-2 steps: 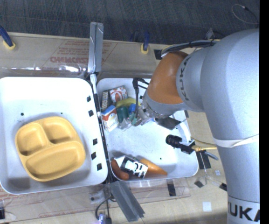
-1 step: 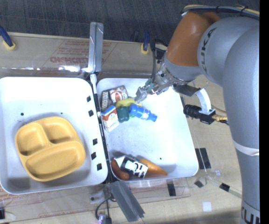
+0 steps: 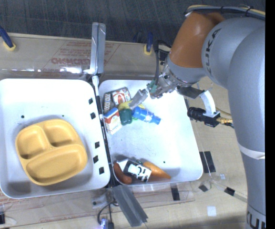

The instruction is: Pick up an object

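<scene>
I am reaching in from the right over the right bin, my gripper hanging at its upper middle, just above a small cluster of things. Whether my fingers are spread or pressed together, I cannot tell; nothing is showing plainly between them.

Right under and beside the fingers, a green block is lying against a blue toy, with a yellow piece touching the green one. To their left, a red and white carton is leaning toward the divider, and a red and white packet is lying flat just above it. These 5 things are crowding together, so each one is standing in the way of the others.

At the bin's lower edge, well apart from the cluster, an orange carrot is lying beside a black and white item and a brown sausage-like piece.

The left bin is holding 1 yellow divided plate with 3 compartments.

Both bins are sitting on a brown bench bearing faint reddish print, mirrored and too blurred to read. Blue clamps are gripping its far edge, and dark floor is lying beyond. The packet's writing is too small to read.
</scene>
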{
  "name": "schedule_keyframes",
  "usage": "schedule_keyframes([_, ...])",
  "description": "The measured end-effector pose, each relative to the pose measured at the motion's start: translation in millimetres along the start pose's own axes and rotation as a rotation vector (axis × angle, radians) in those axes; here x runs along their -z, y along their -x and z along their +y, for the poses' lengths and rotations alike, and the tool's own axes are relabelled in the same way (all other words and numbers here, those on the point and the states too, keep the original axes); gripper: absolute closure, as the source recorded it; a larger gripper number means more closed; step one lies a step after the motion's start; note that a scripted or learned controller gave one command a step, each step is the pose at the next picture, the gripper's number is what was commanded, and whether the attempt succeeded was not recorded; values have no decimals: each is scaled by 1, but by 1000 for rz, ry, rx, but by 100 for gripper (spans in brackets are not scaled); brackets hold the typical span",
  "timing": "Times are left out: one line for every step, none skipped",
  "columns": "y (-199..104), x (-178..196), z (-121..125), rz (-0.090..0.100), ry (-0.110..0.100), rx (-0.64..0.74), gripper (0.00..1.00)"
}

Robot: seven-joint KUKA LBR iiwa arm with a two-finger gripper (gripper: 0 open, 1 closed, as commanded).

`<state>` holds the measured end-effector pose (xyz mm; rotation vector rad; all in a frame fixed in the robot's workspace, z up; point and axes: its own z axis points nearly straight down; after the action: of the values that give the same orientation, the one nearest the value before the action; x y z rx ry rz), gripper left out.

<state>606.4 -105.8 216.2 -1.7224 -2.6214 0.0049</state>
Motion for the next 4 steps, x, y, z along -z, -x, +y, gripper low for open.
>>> schedule_keyframes([-9,-128,-47,2,-1,76,0])
schedule_keyframes([5,-127,10,0,1,211,0])
schedule_keyframes([5,-120,10,3,-4,215,100])
schedule_keyframes([-7,12,53,-1,1,128,100])
